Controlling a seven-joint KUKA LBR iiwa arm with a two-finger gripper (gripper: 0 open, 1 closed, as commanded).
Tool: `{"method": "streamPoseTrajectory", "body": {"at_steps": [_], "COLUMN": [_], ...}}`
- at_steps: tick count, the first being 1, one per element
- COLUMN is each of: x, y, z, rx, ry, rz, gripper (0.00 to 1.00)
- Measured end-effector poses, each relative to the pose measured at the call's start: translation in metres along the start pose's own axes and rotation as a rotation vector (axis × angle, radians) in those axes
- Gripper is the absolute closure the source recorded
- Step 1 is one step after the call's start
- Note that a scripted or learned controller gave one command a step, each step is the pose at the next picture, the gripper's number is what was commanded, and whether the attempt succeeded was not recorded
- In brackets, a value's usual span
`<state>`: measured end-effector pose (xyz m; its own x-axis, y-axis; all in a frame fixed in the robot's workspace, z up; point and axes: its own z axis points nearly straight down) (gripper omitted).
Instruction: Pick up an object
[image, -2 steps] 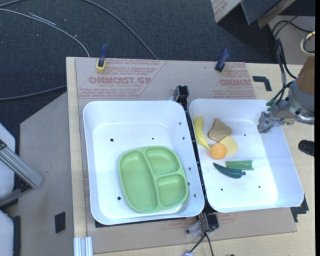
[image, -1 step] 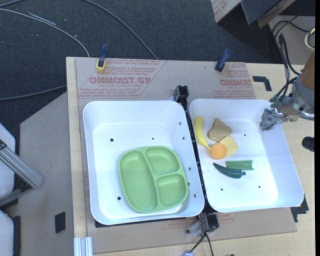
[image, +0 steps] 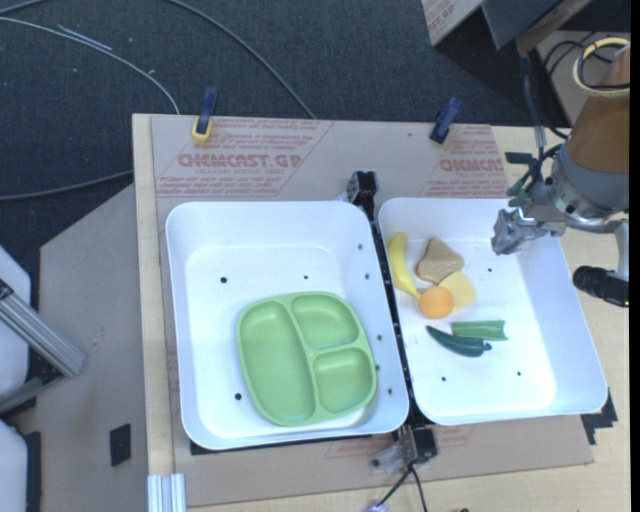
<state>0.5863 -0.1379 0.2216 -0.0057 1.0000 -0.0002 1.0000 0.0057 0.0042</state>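
I am hovering my gripper at the right bin's upper right; finger state cannot be determined. The banana, brownish piece, orange and green pepper are clustering centre-left, possibly touching, risking a multi-object or glancing grasp.

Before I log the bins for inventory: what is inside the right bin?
The right bin holds a banana, a tan bread-like piece, an orange resting against a pale yellow piece, and two green peppers. Anything beneath them is hidden.
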Motion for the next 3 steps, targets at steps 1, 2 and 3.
{"method": "streamPoseTrajectory", "body": {"at_steps": [1,2,3], "x": [0.057,0.109,0.165], "y": [0.000,0.001,0.008], "z": [-0.010,0.001,-0.009], "rx": [0.003,0.008,0.002], "ry": [0.002,0.003,0.001], "rz": [-0.001,0.000,0.004], "gripper": [1.00,1.00,1.00]}}
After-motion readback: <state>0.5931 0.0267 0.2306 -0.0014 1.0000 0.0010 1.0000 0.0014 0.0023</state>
